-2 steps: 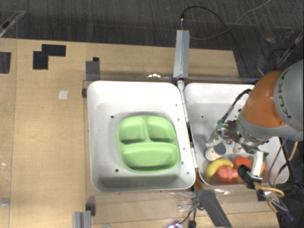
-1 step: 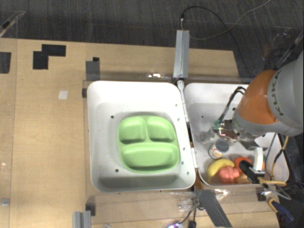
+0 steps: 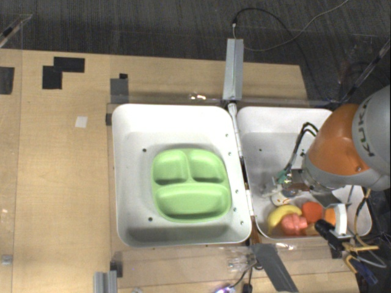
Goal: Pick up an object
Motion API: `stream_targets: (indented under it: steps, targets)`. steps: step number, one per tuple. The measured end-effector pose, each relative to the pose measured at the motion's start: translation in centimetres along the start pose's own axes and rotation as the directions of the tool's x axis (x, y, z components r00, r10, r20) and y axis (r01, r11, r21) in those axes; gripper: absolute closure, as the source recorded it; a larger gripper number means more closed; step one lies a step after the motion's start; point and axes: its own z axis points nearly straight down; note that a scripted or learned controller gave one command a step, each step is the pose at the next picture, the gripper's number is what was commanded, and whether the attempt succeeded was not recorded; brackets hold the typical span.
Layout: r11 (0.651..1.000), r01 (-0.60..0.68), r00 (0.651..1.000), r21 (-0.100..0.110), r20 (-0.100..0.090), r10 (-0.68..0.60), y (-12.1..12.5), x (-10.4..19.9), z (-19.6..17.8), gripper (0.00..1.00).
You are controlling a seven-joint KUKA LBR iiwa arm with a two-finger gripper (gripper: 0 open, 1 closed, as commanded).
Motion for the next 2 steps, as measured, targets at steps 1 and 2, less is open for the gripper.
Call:
stream_targets:
  steps: [1,2]
  targets:
    - [1.0,0.001,1.0,-0.005,-0.002,-0.001,0.3,0.1,-1.1,1.0]
    - [0.993,-0.121,0.993,0.016,-0.001,0.121,-0.4,5.9,-14.5,1.0]
